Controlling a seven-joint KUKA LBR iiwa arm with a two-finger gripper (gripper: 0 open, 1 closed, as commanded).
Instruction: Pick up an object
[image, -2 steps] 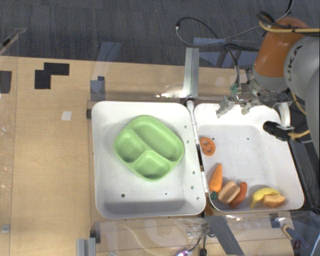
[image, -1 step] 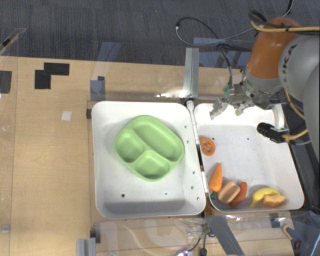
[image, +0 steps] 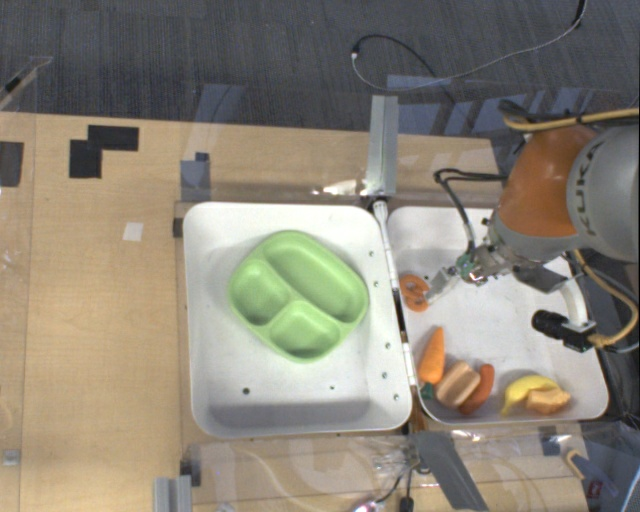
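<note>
The right bin (image: 520, 325) holds a small round orange piece (image: 413, 289) by its left wall, a carrot (image: 432, 354), a hot dog in a bun (image: 464, 385) and a peeled banana (image: 535, 394) along the front. My gripper (image: 441, 280) hangs low over the bin's left part, pointing left, its tip just right of the orange piece. Whether it touches the piece I cannot tell. Nothing shows as held.
The left bin (image: 215, 390) carries a green divided plate (image: 297, 294) in its middle. A metal divider post (image: 383, 150) stands behind the seam between the bins. A black cable (image: 460, 210) loops over the right bin's back.
</note>
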